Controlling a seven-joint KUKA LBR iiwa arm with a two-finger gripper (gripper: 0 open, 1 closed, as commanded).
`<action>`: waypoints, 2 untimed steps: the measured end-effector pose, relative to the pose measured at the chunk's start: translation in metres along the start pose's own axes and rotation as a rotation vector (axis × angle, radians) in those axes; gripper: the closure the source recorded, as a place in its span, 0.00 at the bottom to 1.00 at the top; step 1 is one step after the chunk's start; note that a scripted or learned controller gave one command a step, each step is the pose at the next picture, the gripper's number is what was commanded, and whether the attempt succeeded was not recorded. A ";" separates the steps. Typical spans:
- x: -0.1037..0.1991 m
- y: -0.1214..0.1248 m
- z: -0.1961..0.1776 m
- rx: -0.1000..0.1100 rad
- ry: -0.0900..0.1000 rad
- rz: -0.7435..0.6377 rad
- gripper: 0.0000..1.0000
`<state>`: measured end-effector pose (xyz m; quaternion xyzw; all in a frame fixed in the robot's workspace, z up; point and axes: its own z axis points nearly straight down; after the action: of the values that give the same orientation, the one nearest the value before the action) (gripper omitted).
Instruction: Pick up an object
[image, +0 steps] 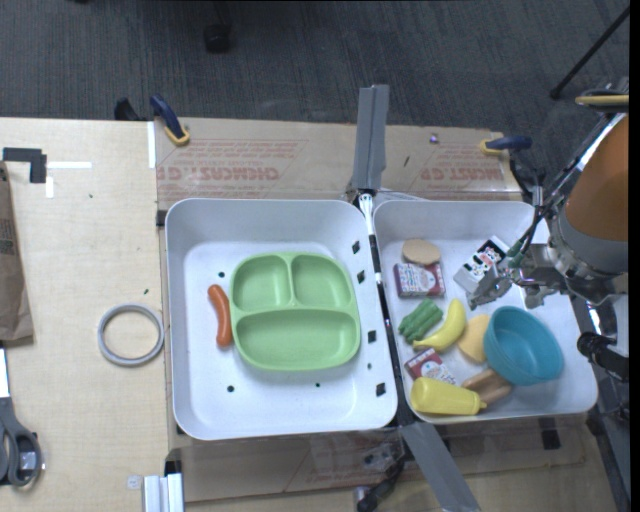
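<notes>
The right bin (455, 215) holds a blue bowl (524, 345), a banana (447, 328), green pea pods (420, 319), a red-brown packet (418, 280), a round cookie (422, 251), a yellow block (445, 398), a wooden piece (486, 382), an orange-yellow round piece (473, 336) and a small black-and-white box (483, 262). My gripper (490, 287) hangs over the right bin's middle, just below the black-and-white box and up-left of the blue bowl. Nothing shows between its fingers.
The left bin (190, 330) holds a green divided plate (296, 310) and an orange sausage (220, 315) beside it. A grey ring (131, 333) lies on the bench at left. Clamps sit on the cardboard at the back. The arm's orange band (604, 190) fills the right side.
</notes>
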<state>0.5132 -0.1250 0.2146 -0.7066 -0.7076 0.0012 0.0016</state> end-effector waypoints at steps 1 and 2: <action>-0.071 0.005 0.074 -0.001 0.000 -0.066 0.00; -0.073 -0.013 0.123 -0.004 -0.001 -0.226 0.00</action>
<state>0.5002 -0.1976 0.0914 -0.6222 -0.7829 0.0000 0.0003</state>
